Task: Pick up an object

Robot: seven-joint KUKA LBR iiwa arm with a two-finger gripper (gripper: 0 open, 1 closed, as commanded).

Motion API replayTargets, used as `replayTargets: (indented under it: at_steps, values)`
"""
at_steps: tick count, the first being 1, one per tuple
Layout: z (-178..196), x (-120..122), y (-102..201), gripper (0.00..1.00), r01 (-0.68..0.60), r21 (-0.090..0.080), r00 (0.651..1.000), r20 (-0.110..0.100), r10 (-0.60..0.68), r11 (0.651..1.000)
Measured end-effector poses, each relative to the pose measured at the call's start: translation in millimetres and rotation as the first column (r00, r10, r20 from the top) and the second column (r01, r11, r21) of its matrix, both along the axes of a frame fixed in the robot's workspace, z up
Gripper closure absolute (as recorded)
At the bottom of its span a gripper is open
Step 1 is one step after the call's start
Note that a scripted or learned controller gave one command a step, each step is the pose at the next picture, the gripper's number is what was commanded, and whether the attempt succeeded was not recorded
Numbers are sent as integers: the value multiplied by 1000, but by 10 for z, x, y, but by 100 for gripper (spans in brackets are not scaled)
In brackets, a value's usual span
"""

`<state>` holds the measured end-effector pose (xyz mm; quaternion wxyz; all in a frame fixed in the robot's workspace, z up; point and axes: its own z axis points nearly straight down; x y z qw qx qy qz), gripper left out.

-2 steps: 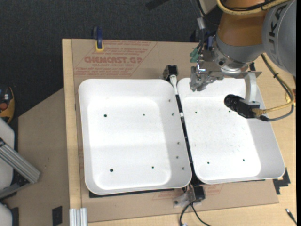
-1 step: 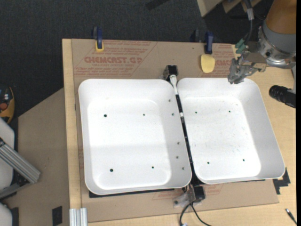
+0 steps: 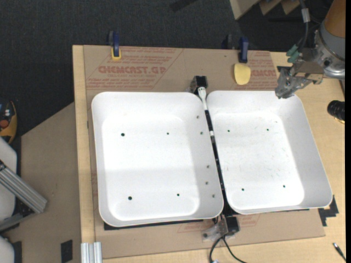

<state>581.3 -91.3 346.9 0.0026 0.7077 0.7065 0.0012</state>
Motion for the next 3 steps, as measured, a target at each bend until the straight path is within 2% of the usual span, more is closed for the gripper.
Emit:
replayTargets:
  at_steps: [1,2,3]
  values:
    - [-30,-265,-28,100,-1,3,1000,-8,1,1000]
    - [-852,157,782,100,-10,5,1000,-12,10,1000]
    - [-281,249,922,100,-4,2,1000,2,4,1000]
